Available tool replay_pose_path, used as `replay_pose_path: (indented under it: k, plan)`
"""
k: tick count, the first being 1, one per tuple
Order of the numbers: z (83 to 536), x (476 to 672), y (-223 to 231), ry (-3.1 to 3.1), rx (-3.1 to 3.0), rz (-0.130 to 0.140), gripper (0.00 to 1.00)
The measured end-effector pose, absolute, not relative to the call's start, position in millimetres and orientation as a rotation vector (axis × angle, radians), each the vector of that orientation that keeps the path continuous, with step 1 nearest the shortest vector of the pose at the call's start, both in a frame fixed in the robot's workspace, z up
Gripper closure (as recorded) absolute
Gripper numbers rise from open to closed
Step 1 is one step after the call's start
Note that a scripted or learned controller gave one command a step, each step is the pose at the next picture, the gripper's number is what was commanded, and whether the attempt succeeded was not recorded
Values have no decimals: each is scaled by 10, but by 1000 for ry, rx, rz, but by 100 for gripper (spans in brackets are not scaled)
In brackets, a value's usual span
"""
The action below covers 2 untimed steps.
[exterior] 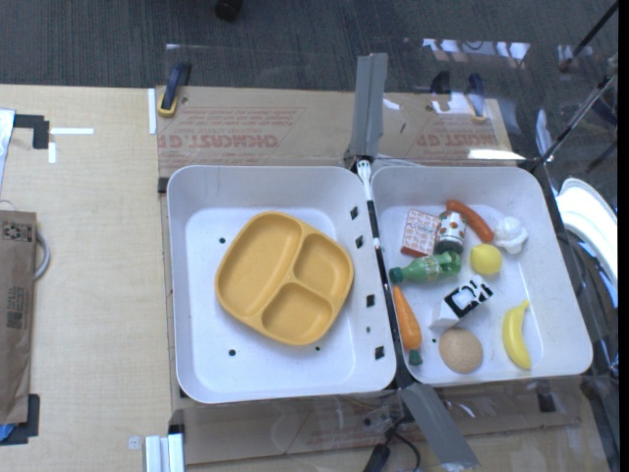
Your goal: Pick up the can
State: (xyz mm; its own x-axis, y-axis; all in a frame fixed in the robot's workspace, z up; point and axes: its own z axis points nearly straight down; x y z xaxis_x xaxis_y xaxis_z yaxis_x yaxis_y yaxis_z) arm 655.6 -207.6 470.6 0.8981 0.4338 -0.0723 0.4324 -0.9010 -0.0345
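The can (pixel 451 232) is small, with a dark top and a red and white label. It sits in the right bin (pixel 546 205), in the back half near the middle. A red and white box (pixel 420 231) touches its left side. An orange sausage (pixel 470 220) lies just behind it on the right. The cap end of a green bottle (pixel 425 269) lies right in front of the can.
The right bin also holds a lemon (pixel 486 259), a white lump (pixel 509 232), a black and white block (pixel 468 296), a carrot (pixel 407 320), a banana (pixel 517 335) and a tan ball (pixel 460 350). A yellow divided plate (pixel 285 278) lies in the left bin (pixel 187 264).
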Motion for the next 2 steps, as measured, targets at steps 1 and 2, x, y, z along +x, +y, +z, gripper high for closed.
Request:
replay_pose_path:
  k: [1, 2]
  plan:
    - [4749, 6581, -2062, -704, -3039, 135, 100]
    - [4747, 6581, -2063, -704, -3039, 135, 0]
